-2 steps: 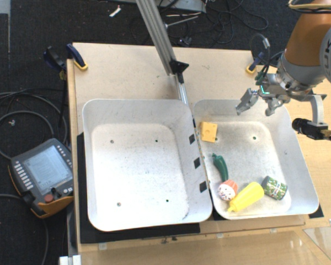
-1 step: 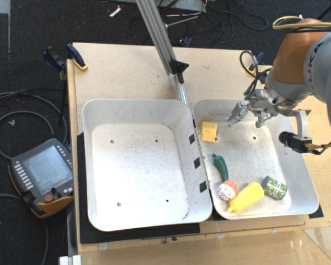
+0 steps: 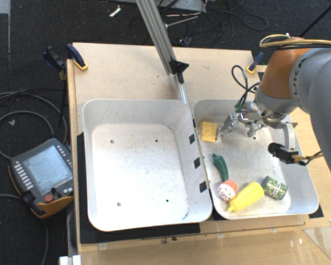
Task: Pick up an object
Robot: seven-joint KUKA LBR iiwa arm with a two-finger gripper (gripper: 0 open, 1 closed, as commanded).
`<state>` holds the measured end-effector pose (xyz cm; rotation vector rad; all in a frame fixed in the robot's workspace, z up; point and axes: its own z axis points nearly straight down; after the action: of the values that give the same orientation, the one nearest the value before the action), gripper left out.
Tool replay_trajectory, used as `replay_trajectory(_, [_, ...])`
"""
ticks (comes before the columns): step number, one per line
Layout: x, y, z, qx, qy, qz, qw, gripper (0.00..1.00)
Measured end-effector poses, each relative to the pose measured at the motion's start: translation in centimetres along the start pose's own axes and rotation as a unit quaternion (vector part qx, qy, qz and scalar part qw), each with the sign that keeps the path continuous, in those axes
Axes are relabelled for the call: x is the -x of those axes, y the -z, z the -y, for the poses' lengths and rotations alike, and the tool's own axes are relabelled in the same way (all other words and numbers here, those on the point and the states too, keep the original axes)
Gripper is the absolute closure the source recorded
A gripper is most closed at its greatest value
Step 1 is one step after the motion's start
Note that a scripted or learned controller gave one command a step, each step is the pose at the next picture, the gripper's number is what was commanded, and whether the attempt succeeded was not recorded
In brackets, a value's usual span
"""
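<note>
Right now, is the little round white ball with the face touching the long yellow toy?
Touching. In the camera view, the white ball presses against the yellow toy's left end, with no gap between them.

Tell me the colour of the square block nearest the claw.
Pale yellow block, clearest in the camera view.

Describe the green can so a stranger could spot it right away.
Look in the right-hand white bin, at its near right corner. The green can lies there just right of the yellow bottle. It is short, round and dark green with a pale end, unlike the slim green pepper.
</note>
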<state>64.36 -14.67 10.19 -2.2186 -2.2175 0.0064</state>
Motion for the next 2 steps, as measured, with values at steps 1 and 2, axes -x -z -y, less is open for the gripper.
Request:
replay_trajectory(1, [-0.1,-0.7,0.0,0.002,0.000,0.001,1.0000,0.00])
replay_trajectory(2, [-0.1,0.4,-0.1,0.004,0.000,0.001,1.0000,1.00])
